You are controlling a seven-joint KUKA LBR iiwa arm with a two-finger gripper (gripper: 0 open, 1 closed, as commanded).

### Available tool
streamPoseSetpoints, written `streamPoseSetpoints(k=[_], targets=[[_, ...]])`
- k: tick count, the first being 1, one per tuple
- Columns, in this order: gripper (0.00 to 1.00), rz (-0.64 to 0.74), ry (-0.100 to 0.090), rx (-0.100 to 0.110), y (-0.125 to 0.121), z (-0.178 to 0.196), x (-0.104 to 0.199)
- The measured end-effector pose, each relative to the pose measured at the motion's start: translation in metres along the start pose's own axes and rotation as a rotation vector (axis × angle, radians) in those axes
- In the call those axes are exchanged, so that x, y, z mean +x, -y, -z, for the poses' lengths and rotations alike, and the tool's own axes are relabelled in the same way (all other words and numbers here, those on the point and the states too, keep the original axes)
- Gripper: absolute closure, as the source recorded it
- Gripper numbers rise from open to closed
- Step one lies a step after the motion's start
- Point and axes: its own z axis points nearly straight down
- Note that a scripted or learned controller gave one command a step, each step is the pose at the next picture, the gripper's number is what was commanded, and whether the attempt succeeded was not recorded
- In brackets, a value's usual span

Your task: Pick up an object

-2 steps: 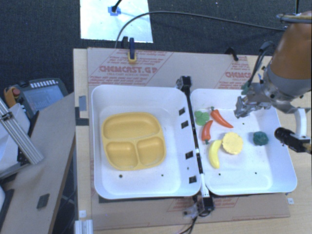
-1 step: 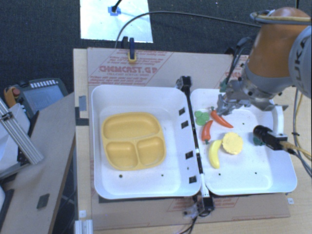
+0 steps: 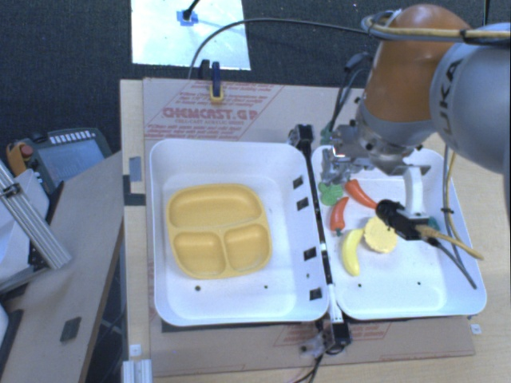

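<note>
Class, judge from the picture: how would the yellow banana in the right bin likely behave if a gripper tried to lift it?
The banana looks like smooth moulded plastic, so probably stiff, light and somewhat slippery. Its curved, rounded shape may let it rock or spin when nudged. It lies close to the yellow disc, which could crowd a grasp.

Smooth white plastic, faintly glossy, for both bins (image 3: 239, 154). Matt yellow plastic for the divided tray (image 3: 217, 230). Shiny, toy-like plastic for the banana (image 3: 351, 251) and the orange peppers (image 3: 359, 192). Bare metal, dully reflective, at the claw (image 3: 335, 164). Glossy orange casing on the arm (image 3: 411, 62) (grey part more satin). Printed brown cardboard (image 3: 211, 110) under the bins; pale matt board for the worktop (image 3: 88, 238).
</note>
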Motion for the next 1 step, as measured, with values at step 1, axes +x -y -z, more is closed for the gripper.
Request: streamPoseSetpoints(k=[1], targets=[[1.0, -0.002, 0.001, 0.0, -0.021, -0.0216, 0.0469]])
